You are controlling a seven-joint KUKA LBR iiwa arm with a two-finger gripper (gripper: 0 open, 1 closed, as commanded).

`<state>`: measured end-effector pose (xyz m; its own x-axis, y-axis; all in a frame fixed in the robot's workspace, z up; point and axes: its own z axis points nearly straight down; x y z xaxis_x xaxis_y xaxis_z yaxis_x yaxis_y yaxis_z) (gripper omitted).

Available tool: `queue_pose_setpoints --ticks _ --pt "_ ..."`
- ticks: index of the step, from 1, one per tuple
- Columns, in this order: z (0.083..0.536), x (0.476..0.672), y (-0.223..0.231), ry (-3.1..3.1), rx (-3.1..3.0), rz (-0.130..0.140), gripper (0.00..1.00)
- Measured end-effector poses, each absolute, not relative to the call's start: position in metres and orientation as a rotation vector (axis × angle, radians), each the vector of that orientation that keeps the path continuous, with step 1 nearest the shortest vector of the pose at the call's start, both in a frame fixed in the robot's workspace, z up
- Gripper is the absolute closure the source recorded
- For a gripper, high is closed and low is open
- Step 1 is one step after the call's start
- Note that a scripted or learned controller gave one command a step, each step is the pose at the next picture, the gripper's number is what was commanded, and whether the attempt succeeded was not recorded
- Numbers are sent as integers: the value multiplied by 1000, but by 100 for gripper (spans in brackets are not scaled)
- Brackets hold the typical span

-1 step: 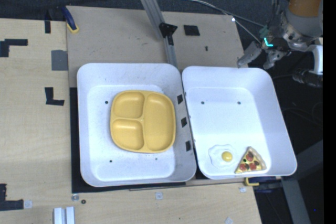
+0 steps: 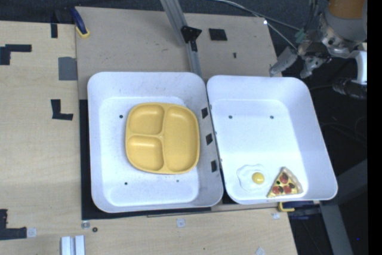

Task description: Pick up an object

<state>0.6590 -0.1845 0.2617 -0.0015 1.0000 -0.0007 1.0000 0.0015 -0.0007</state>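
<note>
One fixed camera looked down at a slant on the worktop (image 2: 36, 98) from well above, far enough to take in both bins whole. The left bin (image 2: 101, 128) sat near the frame's centre, the right bin (image 2: 262, 104) beside it, and the arm (image 2: 346, 3) at the upper right corner.

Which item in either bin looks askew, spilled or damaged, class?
Nothing stands out. The yellow tray lies flat in the left bin, slightly turned. The egg and pizza slice lie intact in the right bin's near corner. The tool is beyond that bin.
</note>
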Motion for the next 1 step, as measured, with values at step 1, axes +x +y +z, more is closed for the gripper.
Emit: queue_pose_setpoints --ticks 1 --pt "218 661 -181 -2223 -2217 6 0"
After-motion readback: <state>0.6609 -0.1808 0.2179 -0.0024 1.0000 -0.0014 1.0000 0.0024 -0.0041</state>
